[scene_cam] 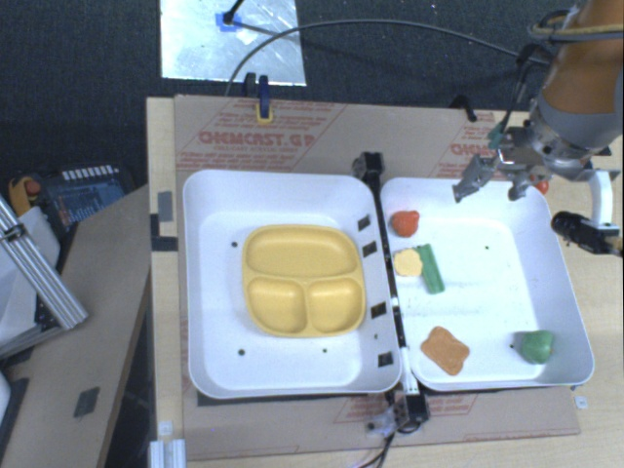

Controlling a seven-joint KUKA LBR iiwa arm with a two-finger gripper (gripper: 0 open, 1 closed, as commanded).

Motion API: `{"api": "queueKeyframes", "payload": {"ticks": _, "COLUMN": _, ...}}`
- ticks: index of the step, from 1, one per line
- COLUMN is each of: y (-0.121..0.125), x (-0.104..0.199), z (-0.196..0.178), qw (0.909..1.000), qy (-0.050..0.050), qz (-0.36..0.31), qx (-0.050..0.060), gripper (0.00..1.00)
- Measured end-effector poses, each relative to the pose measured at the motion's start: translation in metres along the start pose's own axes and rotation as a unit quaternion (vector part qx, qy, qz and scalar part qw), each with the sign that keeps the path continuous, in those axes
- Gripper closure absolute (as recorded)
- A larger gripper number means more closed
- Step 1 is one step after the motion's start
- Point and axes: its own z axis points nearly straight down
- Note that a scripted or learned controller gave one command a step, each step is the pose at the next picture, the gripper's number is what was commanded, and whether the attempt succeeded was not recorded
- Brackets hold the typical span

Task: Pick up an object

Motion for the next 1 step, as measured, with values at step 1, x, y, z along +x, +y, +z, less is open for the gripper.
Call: {"api": "queueKeyframes", "payload": {"ticks": 1, "y": 0.0018, "x": 0.0002, "z": -0.0073, "qw": 1.0, "qy": -0.001, "qz": -0.001, "qx": -0.006, "gripper": 0.0}}
